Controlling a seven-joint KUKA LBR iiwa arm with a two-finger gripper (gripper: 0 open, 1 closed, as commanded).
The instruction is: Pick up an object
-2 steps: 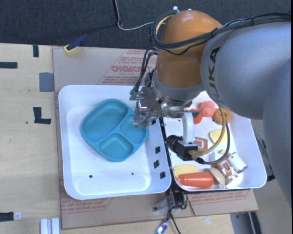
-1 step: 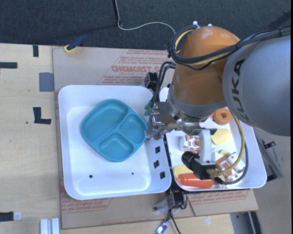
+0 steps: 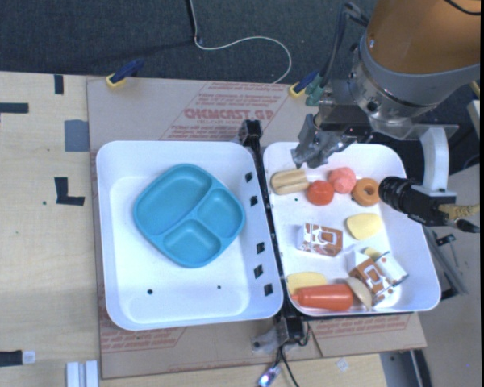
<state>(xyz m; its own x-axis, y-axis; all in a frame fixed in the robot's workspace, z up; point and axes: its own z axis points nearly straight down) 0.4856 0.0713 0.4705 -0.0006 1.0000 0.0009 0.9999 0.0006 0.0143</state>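
Front of right bin: a red sausage-like piece (image 3: 323, 297) lies along the near wall, well below the gripper, with a yellow piece (image 3: 305, 280) touching it on its upper left and a brown-and-white patterned block (image 3: 375, 278) at its right end.
Middle of right bin: a second brown-and-white block (image 3: 319, 239) and a pale yellow wedge (image 3: 365, 226) sit between the near row and the gripper.
Gripper: the gripper (image 3: 310, 156) hangs at the far left corner of the right bin (image 3: 430, 258); its dark fingers point down and a little apart, with nothing seen between them.
Just below the gripper: a tan bread-like roll (image 3: 289, 181) lies beside the fingertips; whether they touch it cannot be told.
Right of the roll: a red-orange ball (image 3: 320, 192), a pink ball (image 3: 342, 178) and a brown ring doughnut (image 3: 365, 191) sit close together.
Left of the gripper: the left bin (image 3: 121, 305) holds a blue divided plate (image 3: 189, 214), across the bins' shared wall.
Arm: grey wrist with orange band (image 3: 423, 14) rises above and to the right of the gripper.
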